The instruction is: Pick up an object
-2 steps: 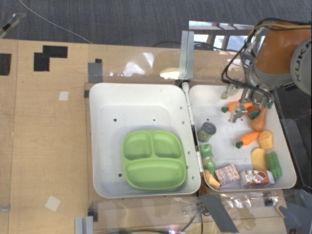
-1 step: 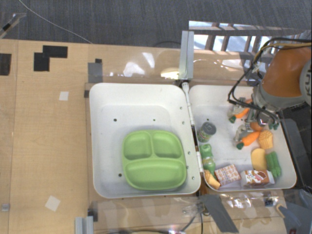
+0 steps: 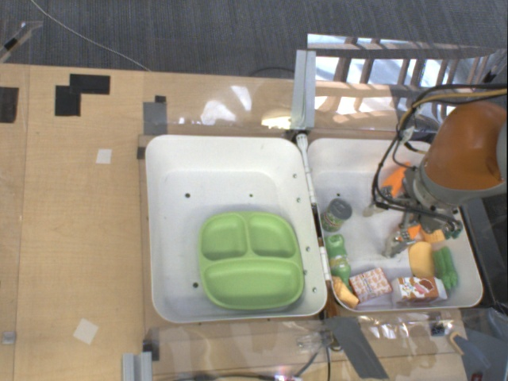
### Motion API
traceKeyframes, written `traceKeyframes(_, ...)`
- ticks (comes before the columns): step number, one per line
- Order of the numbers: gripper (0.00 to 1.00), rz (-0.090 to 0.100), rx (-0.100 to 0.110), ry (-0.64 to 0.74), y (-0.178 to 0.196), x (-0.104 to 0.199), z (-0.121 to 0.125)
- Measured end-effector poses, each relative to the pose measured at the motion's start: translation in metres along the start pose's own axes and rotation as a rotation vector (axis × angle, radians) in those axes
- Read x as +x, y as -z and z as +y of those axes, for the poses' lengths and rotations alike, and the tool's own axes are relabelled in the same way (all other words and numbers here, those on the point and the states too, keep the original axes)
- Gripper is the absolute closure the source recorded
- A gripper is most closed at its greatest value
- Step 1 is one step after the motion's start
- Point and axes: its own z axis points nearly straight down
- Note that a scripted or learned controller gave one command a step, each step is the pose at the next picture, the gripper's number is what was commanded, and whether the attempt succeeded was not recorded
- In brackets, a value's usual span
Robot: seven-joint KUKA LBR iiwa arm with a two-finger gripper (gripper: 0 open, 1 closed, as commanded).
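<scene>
You see the green divided plate [image 3: 251, 259] in the left bin [image 3: 167, 173]. Right of that plate, the gripper [image 3: 403, 236] hangs low in the right bin [image 3: 349, 161], beside a yellow piece [image 3: 421, 258]; grip state unreadable.

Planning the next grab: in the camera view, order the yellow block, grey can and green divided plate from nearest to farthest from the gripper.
From the gripper:
1. Yellow block, just beside it in the right bin.
2. Grey can, at that bin's left side.
3. Green divided plate, in the left bin.
</scene>
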Motion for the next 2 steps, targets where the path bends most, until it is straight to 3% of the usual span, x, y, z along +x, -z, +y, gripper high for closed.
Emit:
traceKeyframes(1, 0.0, 0.0, -0.002, -0.115, -0.002, -0.049, 0.001)
traceKeyframes(2, 0.0, 0.01, -0.002, -0.096, -0.003, -0.106, -0.009)
